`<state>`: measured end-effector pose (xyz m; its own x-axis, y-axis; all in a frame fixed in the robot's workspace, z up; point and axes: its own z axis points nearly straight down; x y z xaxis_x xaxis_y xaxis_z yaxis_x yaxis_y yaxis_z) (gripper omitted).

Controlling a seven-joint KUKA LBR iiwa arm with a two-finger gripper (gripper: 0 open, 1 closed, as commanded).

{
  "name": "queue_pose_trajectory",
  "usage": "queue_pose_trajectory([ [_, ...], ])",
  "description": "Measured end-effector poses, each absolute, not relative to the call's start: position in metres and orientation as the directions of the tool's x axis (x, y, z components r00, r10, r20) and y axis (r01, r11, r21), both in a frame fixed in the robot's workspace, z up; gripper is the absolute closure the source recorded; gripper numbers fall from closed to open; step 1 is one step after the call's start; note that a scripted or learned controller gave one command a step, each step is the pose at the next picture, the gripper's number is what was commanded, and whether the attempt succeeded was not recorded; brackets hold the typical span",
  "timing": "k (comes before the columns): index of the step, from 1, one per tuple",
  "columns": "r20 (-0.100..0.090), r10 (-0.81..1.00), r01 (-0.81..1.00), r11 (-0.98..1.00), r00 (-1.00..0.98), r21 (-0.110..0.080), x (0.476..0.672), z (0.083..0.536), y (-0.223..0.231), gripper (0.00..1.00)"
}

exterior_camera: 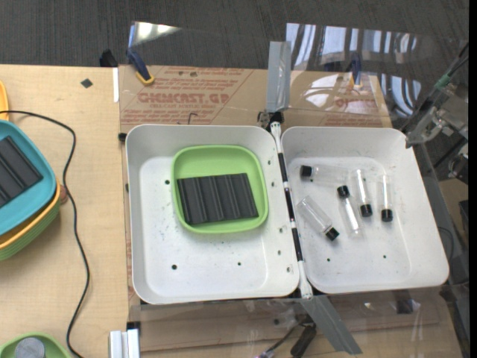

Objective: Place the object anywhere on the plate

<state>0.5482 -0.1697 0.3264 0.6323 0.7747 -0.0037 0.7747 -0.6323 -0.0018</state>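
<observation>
Camera view: tubes on the right, plate on the left, arm at the far right edge

Starting at the left, stacked teal and green trays (22, 192) sit on the wooden bench (82, 274), with a black cable (74, 222) trailing past them. Next comes the left bin (149, 267), and in its upper half rests the green plate (220, 189), a dark ribbed pad (216, 198) lying flat across its middle. The plate's rim is bare all round, so there looks to be plenty of room to set something down.

Across the divider, the right bin (402, 263) holds several clear tubes with black caps (349, 200), scattered and pointing different ways: one short one (319, 218) lies slantwise nearest the divider, and others stand roughly up and down the picture toward the bin's middle.

At the far right edge, above the bin's upper corner, a bit of the arm's metalwork (432, 118) shows; whether its grip is wide or narrow I cannot tell. From there the tubes lie down and to the left, and the plate farther left again, so any carry would cross the divider
</observation>
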Motion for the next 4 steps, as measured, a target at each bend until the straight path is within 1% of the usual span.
queue_pose_trajectory([
  [1, -0.005, 0.595, 0.595, -0.804, 0.804, -0.001, 0.556, 0.344, -0.207, 0.0],
  [2, -0.006, 0.407, 0.407, -0.913, 0.913, -0.001, 0.56, 0.358, -0.222, 0.0],
  [3, -0.006, 0.22, 0.22, -0.975, 0.975, -0.001, 0.572, 0.423, -0.219, 0.0],
  [4, -0.006, 0.205, 0.205, -0.979, 0.979, -0.001, 0.607, 0.439, -0.222, 0.0],
])
